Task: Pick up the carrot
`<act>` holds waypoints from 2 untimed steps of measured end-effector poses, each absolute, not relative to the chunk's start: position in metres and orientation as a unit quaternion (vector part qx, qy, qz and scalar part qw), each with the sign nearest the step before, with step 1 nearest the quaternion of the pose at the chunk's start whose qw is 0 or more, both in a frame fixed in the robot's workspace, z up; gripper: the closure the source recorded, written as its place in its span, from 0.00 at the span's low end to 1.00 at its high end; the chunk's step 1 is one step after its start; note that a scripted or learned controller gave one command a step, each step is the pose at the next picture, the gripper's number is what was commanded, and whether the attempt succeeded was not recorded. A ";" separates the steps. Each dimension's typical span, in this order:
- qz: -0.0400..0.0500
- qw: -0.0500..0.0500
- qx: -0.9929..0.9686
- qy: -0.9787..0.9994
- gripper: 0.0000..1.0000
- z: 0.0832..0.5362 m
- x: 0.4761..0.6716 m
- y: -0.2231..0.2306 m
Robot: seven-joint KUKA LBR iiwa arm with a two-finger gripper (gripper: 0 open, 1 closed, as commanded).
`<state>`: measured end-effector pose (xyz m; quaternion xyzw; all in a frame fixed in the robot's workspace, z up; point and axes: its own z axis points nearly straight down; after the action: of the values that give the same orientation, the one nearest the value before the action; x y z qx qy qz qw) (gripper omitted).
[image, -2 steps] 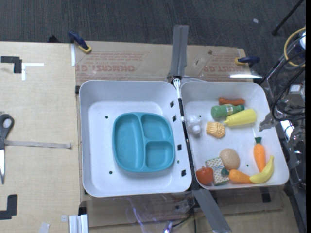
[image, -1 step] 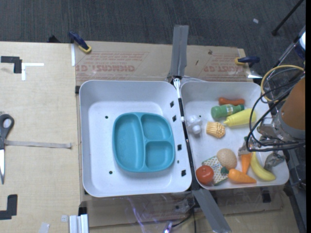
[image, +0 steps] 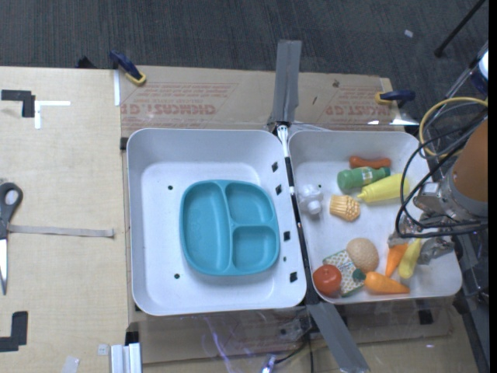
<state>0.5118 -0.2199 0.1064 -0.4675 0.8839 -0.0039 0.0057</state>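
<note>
the gripper (image: 415, 249) is hanging over the right bin (image: 326, 150), near corner, just beside the carrot (image: 386, 284), probably lining up for it; fingers' state i cannot tell.

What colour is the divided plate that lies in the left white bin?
The divided plastic plate is plain turquoise blue, with no pattern; the camera view shows it well.

Orange carrot (image: 385, 284), teal divided plate (image: 231, 228), white bins (image: 147, 231), green bottle (image: 361, 178), yellow corn (image: 345, 207).
</note>
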 end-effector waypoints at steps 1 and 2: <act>-0.006 0.007 -0.483 0.876 1.00 0.098 0.484 -0.205; -0.002 0.003 -0.483 0.876 0.00 0.094 0.481 -0.204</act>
<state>0.4810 -0.2037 0.0936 -0.4826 0.8758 -0.0021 0.0034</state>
